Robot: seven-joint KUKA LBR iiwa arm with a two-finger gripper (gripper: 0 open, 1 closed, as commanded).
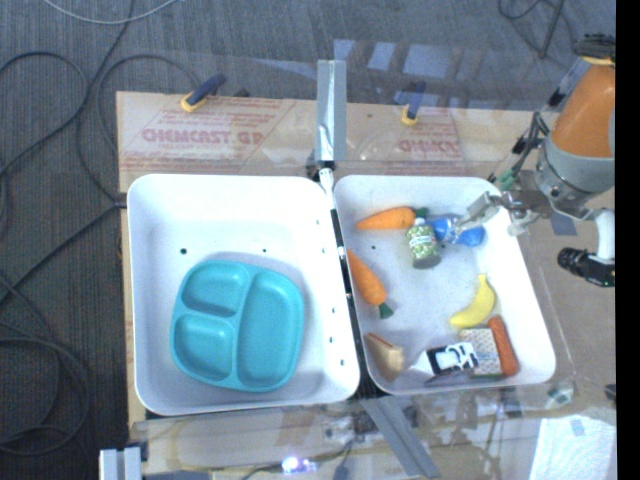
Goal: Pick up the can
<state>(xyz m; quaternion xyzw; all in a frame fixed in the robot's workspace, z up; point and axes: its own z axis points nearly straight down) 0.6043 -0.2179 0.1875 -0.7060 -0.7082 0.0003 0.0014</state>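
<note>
The can (423, 244), small with a green and white label, lies in the upper middle of the right bin (530, 298), just below the tip of an orange carrot (385, 218). A blue object (460, 234) touches the can's right side. My gripper (482, 212) reaches in over the bin's upper right corner, just up and to the right of the blue object and a short way from the can. Nothing is visibly held in it. The grey arm with its orange band (585, 118) stands outside the bin's right wall.
The right bin also holds a second carrot (367, 278), a banana (476, 306), a brown piece (386, 352) and a red-edged packet (472, 357) at the front. A teal divided plate (238, 323) lies in the left bin (150, 228).
</note>
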